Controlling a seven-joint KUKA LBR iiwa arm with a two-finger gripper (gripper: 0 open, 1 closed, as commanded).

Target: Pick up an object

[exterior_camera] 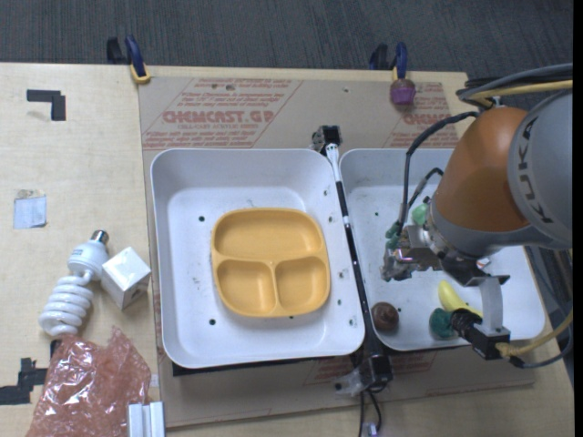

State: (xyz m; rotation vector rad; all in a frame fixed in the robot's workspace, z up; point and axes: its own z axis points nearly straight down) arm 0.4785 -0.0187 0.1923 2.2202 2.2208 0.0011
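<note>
Right bin point(364, 176): holds the loose pieces.
- Brown round object point(385, 314) near the front rim, sitting apart and unobstructed.
- Yellow object point(451, 295) and green object point(441, 322) just beside each other toward the front right, partly tucked under the wrist hardware.
- Small green piece point(419, 215) further back, close against the arm.

Gripper point(399, 266): low over the middle of the right bin, behind the brown round object and left of the yellow one. Jaw opening hidden by the wrist body, cannot tell. Nothing seen in its hold.

Arm point(483, 185): grey with orange band, reaching in from the right and covering much of the right bin's far side. Cables looped around it.

Left bin point(173, 244): holds a yellow divided tray point(271, 262), lying flat at centre.

Off the bins, on the left of the bench:
- Spiral light bulb point(73, 289) touching a white cube point(126, 276).
- Crumpled reddish plastic wrap point(86, 385) in front of them.

Surface:
- Pale wooden bench point(64, 162).
- Printed brown sheet point(228, 107) under both bins, held by blue clamps point(137, 59) at the back edge.
- Purple item point(403, 91) below the right-hand clamp.

Beyond the bench: grey carpet point(273, 12).
</note>
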